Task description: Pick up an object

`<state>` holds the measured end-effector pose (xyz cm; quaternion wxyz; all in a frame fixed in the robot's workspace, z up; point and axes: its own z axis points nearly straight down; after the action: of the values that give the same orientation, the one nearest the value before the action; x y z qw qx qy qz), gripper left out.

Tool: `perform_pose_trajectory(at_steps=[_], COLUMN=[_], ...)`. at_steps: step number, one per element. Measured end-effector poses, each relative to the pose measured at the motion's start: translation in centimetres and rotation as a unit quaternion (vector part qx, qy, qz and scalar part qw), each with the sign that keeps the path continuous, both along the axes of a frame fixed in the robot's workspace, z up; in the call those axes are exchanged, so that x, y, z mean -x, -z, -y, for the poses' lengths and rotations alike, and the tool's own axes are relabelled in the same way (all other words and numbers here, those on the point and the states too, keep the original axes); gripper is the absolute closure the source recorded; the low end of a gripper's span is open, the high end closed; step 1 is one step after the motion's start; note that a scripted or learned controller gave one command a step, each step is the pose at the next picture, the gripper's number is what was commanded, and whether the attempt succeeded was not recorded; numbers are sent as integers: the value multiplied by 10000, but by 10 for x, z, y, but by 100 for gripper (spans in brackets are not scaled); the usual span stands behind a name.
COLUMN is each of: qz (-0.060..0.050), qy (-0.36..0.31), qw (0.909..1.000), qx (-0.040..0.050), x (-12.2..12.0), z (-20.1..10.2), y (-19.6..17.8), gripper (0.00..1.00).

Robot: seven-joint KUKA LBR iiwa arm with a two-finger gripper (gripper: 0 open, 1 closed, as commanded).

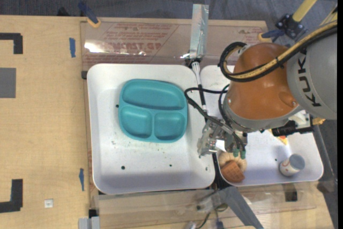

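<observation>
Camera view looks down at a slant on the bench [43,131], a pale wooden surface carrying two shallow white bins side by side. From the right comes the grey arm [316,75], with its broad orange band [260,80] just above the wrist, and black cables looping around it. Below the band sits the hand [221,143], a tangle of metal parts poised over the divide where the two bins meet, near their lower edges.

Whether the hand is clenched or released cannot be told; the metalwork and cables hide that part, and nothing can be seen gripped in it.

Just below the hand and a touch to its right, in the right bin [268,163], lies a round brown object [233,169] with a textured surface. It is so close to the tip of the hand that the two seem to touch, though contact cannot be confirmed. Well to the right of the hand, near the bin's lower right corner, stands a small grey cup-like object [291,164]. A small orange and white scrap [282,140] lies between that cup and the hand.

To the left of the hand, in the left bin [104,158], rests a teal divided plate [153,110] with one long compartment above and two smaller ones below. It sits apart from the hand, its right edge near the black cable.
</observation>
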<state>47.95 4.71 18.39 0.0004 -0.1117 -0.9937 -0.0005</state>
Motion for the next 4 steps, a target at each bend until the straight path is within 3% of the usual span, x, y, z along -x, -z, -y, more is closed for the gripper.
perform_pose_trajectory(at_steps=[1,2,3,4], qz=[38,52,55,32], qy=[-3651,-2018,-998,820], qw=[9310,9794,9950,9966], qx=[-2,4,-30,-55], x=[-4,-29,-41,-108], z=[-17,-65,-164,-187], y=[-1,92,91,10], gripper=[100,100,100,100])
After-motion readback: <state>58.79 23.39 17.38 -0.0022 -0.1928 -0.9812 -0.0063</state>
